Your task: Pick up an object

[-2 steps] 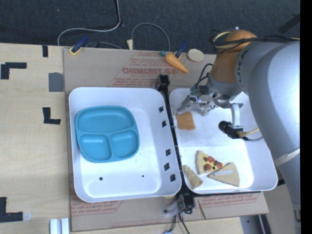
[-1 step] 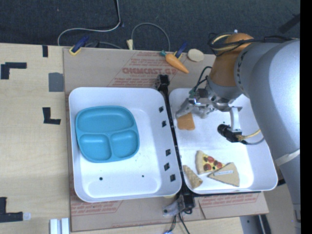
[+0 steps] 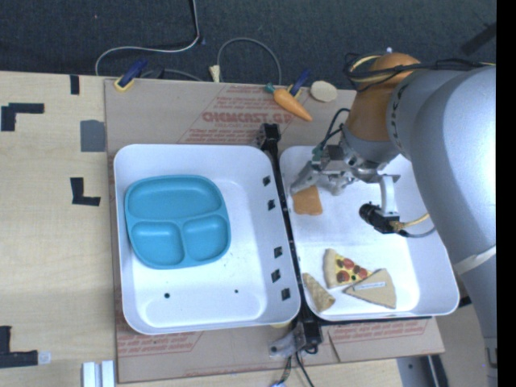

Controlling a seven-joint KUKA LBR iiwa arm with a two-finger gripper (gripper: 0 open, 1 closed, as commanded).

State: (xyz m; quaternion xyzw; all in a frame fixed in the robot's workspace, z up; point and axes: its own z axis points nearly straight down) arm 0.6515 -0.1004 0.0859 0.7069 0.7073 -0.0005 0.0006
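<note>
**Arm Over the Right Bin, Beside a Tan Block**

A pale wooden bench [image 3: 48, 216] with black tape marks filled the left, under dark carpet [image 3: 81, 14] crossed by a thin cable [image 3: 193, 14]. A brown cardboard sheet [image 3: 234, 115] lay beneath both bins. The left bin [image 3: 145, 309], smooth white plastic, held a glossy blue tray [image 3: 176, 220] with three rounded compartments. Behind the bins lay an orange carrot [image 3: 292, 105] and a pale round piece [image 3: 324, 91]. In the right bin [image 3: 431, 297], a tan block [image 3: 307, 201] sat near the divider, just beside the gripper [image 3: 322, 176]; whether it gripped anything could not be told. Nearer the front lay a pizza slice [image 3: 343, 268], a tan wedge [image 3: 375, 289] and a crusty piece [image 3: 318, 293]
</note>
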